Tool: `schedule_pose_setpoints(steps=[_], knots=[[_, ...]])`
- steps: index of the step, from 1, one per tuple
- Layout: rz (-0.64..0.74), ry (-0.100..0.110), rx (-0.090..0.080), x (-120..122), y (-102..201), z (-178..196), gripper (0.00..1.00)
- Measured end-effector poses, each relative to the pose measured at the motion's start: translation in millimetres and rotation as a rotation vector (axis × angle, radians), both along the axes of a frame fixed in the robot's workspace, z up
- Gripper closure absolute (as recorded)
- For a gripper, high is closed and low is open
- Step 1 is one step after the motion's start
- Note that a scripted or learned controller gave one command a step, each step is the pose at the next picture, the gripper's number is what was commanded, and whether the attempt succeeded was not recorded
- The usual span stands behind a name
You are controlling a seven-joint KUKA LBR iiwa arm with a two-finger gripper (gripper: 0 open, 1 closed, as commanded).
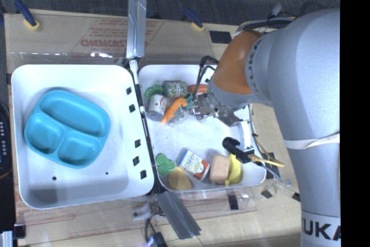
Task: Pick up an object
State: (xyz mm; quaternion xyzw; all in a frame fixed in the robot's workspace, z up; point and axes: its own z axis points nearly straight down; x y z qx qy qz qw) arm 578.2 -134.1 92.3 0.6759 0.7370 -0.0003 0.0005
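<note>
We are at the reach-in step: our gripper sits low in the right bin, just beside the carrot and the can. Whether it grips anything we cannot tell. Next, probably, a clean closure on the carrot before lifting.

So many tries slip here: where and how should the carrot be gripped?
Probably across the carrot's middle, from straight above: it lies flat and slanted, narrow enough to span. A can crowds its left side, so the fingers should close across its width, not its length.
</note>
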Motion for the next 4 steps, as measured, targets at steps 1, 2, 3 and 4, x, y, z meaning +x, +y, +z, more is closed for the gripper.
schedule_pose_setpoints(steps=[1, 2, 3, 4], knots=[[-0.116, 0.001, 0.001, 54, -12, 0, 0.00], [-0.240, 0.002, 0.001, -20, -31, 48, 0.00], [-0.219, 0.002, 0.001, 68, -37, 43, 0.00], [-0.344, 0.004, 0.002, 10, -18, 66, 0.00]])
